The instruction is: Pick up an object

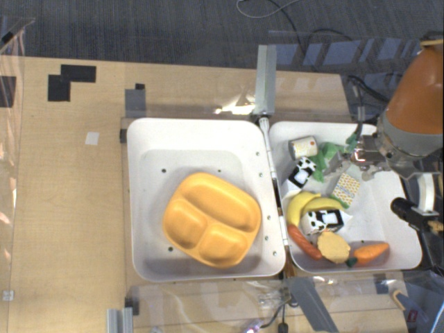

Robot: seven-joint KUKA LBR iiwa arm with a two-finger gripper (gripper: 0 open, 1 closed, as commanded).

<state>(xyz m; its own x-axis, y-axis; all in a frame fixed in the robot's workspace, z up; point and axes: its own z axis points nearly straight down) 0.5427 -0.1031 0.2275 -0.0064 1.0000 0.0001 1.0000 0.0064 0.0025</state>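
Camera view gives you two white bins on the bench: the left bin [139, 186] carries a yellow divided plate [211, 218], and the right bin [409, 252] holds a crowd of small toys. You have the arm's orange band [420, 96] over the right bin's far corner, with the end effector [361, 155] low near a green item [331, 159]; you cannot tell from this angle how it is set, and nothing shows in its grip. Your candidates lie close together: a banana [309, 205] touching a black-and-white cow-patterned toy [325, 219], an orange carrot [371, 252] along the near wall, a second reddish carrot [304, 241] beside a tan round piece [333, 248], a small white cylinder [303, 146], and a patterned flat card [347, 186]. These look like light, stiff plastic play food, likely smooth and apt to slip. The orange carrot seems your best pick: it lies a little apart, so you could close across its narrow middle. The card lies flat and would probably be hard to grasp.
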